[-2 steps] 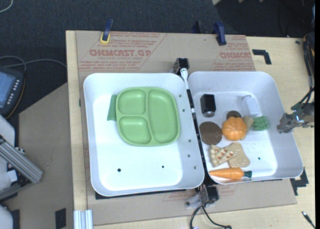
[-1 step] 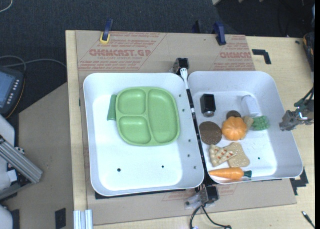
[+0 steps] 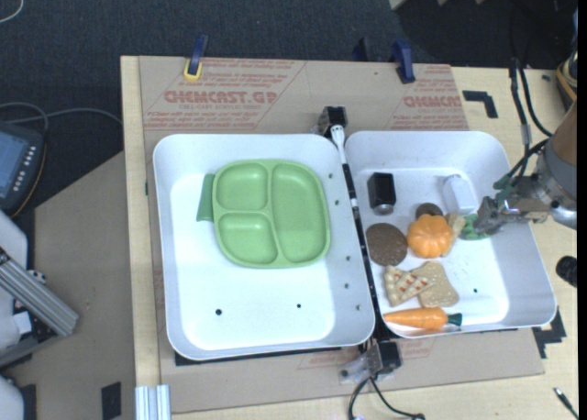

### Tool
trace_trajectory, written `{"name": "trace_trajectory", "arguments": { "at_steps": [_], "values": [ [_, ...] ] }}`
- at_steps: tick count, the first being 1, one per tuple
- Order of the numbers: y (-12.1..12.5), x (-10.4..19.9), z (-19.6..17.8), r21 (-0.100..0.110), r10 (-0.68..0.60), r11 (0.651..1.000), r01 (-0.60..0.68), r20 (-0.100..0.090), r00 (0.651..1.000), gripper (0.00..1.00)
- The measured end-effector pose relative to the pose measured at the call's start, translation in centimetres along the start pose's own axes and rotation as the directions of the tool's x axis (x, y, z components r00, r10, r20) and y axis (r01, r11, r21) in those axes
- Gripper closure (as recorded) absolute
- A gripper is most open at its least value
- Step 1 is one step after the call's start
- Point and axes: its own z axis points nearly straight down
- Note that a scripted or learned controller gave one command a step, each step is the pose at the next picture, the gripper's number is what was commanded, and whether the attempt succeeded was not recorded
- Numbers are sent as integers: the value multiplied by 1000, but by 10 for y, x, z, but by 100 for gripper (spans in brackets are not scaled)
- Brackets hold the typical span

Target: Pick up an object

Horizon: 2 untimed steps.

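Cardboard-topped bench on dark carpet, two shallow white plastic bins clamped side by side on it. Using the small orange plastic pumpkin in the right bin as landmark: dark brown round patty touching-close on its left, black cylindrical cup up and left of it, pale translucent cup just above it, tan cracker-like wedges below it, orange plastic carrot further below near the bin's front wall. Left bin holds a green three-compartment plastic tray, well apart from the pumpkin. Two-finger gripper sits just right of the pumpkin, low in the bin, near a small green piece by its tip — can't tell whether the claw is released or clenched, view too coarse there. Nothing visibly between the claw tips, so I'd call the pick not done yet. Judgement: arm is at the approach/descend stage beside the pumpkin — grasp, close and lift all remain. Every item rests on the bin floor.
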Motion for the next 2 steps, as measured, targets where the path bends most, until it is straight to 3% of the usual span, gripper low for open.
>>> {"name": "trace_trajectory", "arguments": {
  "at_steps": [2],
  "values": [
    [26,113,-17,-4,0,1000,0,2,1000,100]
  ]
}}
